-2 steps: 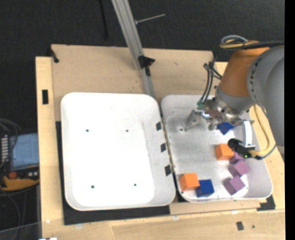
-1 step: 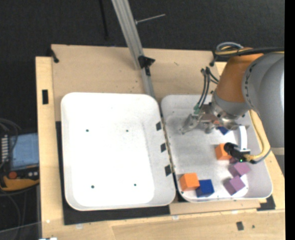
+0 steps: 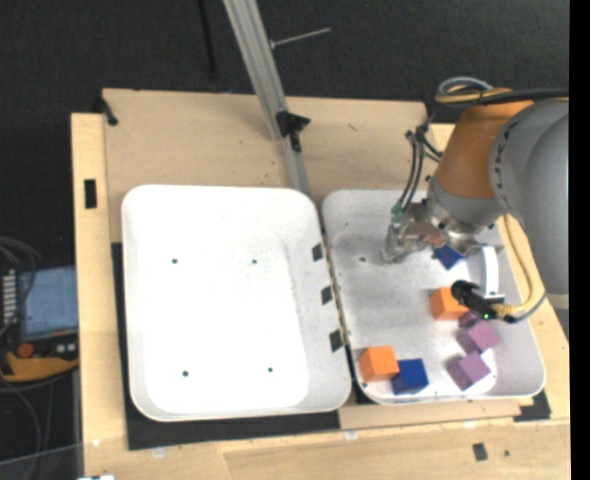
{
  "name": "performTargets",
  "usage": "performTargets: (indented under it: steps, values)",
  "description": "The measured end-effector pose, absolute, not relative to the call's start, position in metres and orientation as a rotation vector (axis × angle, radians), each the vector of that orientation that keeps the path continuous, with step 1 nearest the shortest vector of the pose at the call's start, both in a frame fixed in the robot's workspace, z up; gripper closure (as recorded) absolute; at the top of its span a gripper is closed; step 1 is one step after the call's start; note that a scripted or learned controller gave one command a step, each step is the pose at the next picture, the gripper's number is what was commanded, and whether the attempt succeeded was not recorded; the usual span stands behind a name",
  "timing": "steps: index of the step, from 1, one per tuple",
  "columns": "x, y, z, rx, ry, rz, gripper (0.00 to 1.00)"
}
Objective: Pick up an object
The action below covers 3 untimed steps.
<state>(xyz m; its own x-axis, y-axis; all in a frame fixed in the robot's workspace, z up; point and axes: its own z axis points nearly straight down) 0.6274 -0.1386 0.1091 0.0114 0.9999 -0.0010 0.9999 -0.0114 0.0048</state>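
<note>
While we read from the near edge of the bench upward, we note first the front of the right-hand shallow white plastic bin (image 3: 370, 223), where a small orange cube (image 3: 379, 362) sits touching a small blue cube (image 3: 410, 376), with a purple block (image 3: 469, 370) near them toward the right and a second purple block (image 3: 481, 336) just behind that. Farther back, a second orange block (image 3: 447, 303) lies mid-bin, partly crossed by a black fitting with a green light on the arm's cabling. Beyond it, a small blue block (image 3: 447, 257) lies just beside the two-finger gripper (image 3: 403, 244), on its right and a touch nearer to us; whether they touch we cannot tell. We judge this blue block the likeliest pick: it lies off to the side of the fingertips, not between them, so the next move would need a sideways shift before any closing. Its long axis is too small to read. Whether the fingers are parted or closed, we cannot tell. Nothing visible sits between them. The left-hand white bin (image 3: 135, 298) lies alongside, well apart from the gripper.
</note>
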Motion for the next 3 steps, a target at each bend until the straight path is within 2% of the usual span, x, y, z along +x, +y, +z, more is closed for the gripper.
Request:
performTargets:
  steps: [2, 3]
  values:
    - [0.634, -0.141, 0.219, 2.213, 2.22, 0.008, 1.0]
    - [0.636, -0.142, 0.257, 2.213, 2.223, 0.005, 1.0]
